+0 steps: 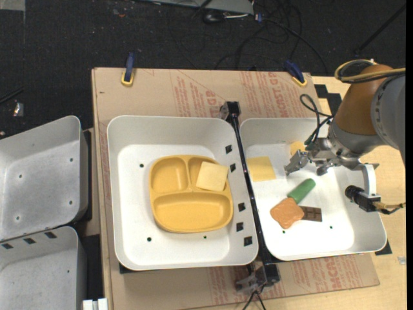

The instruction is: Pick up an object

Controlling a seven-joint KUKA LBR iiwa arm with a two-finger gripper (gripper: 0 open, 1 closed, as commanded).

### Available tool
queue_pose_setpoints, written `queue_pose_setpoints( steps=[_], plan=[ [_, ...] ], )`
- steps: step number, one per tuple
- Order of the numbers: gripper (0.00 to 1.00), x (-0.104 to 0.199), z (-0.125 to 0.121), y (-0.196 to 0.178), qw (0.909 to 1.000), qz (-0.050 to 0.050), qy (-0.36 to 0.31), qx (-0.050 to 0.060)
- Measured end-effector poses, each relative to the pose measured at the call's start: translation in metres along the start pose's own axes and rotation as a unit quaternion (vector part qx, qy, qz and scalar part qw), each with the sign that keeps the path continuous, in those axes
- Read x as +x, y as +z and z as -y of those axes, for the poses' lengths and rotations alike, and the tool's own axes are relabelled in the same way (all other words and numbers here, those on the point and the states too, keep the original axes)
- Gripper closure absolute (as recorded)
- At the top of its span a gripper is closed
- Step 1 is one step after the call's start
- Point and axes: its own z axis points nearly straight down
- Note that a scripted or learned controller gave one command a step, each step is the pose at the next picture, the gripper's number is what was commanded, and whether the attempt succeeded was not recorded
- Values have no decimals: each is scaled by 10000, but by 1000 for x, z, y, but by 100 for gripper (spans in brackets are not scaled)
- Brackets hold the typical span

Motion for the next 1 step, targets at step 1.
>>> queue_pose_setpoints(
  steps=[1],
  plan=[
    [100, 0, -1, -13, 10000, 8, -2, -25]
  ],
)
